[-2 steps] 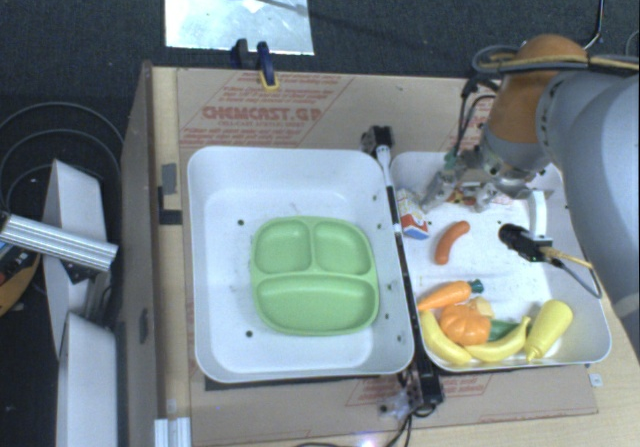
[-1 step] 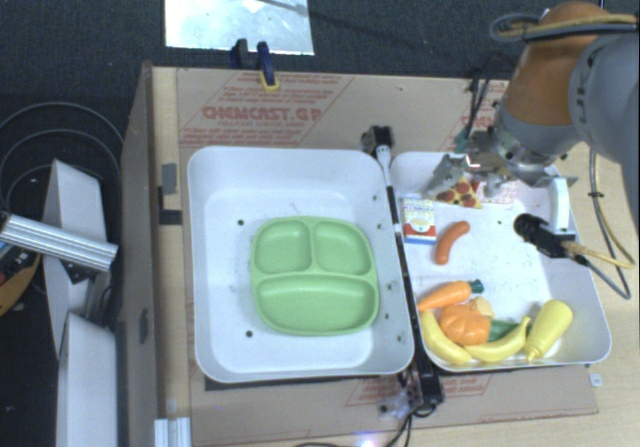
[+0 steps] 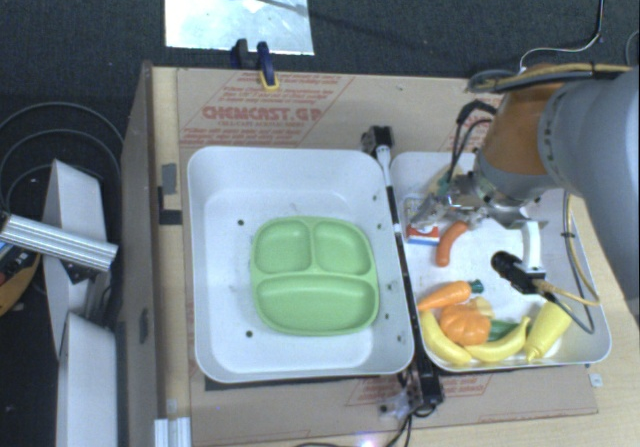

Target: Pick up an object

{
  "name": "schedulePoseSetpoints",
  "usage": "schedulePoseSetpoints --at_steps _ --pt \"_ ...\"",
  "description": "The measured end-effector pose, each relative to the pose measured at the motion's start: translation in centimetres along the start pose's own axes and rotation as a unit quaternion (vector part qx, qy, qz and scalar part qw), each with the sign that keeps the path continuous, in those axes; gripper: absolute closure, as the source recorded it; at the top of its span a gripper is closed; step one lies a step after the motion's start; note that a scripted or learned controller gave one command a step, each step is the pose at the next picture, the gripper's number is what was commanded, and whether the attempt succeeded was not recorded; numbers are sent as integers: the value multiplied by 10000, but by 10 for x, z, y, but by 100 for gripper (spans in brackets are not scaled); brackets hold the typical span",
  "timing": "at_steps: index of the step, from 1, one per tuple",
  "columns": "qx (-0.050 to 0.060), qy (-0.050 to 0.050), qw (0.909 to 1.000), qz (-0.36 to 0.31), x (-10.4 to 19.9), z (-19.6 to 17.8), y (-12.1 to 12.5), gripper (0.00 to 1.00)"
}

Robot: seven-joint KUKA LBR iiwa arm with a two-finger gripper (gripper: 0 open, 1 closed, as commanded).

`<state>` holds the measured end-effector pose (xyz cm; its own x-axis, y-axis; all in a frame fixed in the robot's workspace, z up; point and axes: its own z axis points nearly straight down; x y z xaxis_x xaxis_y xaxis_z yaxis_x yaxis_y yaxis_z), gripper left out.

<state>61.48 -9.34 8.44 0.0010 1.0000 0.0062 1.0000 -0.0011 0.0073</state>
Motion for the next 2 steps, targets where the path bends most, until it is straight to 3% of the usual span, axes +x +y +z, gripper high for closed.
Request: schedulePoseSetpoints --at_steps 1,2 --pt "-46 -12 10000 -19 0 -18 4 100" --pt "-36 -9 10000 -19 0 -17 3 0"
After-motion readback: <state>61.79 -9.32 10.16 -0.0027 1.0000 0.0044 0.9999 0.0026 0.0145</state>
